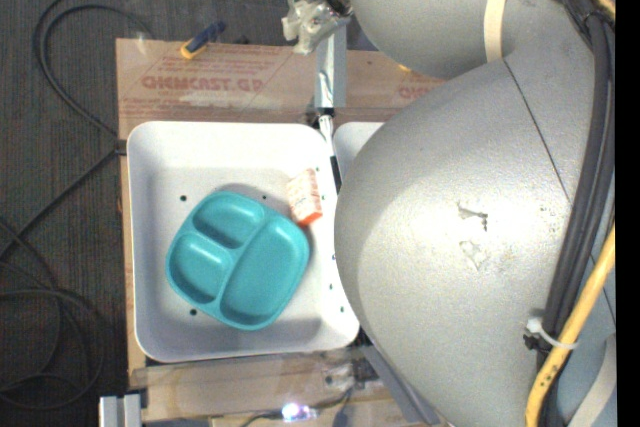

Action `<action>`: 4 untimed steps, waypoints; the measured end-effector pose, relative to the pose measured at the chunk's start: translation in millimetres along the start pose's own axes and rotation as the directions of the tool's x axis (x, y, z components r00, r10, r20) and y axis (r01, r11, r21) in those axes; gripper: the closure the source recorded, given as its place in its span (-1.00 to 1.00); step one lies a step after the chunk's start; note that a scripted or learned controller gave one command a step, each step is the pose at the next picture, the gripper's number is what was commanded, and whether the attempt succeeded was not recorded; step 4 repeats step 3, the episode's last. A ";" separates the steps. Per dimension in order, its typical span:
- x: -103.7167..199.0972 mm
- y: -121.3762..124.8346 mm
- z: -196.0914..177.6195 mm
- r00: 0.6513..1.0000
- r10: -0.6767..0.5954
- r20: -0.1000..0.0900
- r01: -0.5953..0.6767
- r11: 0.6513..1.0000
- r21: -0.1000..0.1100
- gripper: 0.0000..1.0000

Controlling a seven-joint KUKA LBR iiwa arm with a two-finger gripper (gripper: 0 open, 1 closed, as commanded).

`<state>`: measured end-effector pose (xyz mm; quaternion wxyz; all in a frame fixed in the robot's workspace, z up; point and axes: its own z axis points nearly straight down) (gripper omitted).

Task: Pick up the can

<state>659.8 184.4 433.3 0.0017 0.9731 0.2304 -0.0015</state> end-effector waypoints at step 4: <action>15.8 -48.1 1.1 0.998 0.062 0.000 -0.062 0.998 0.003 1.00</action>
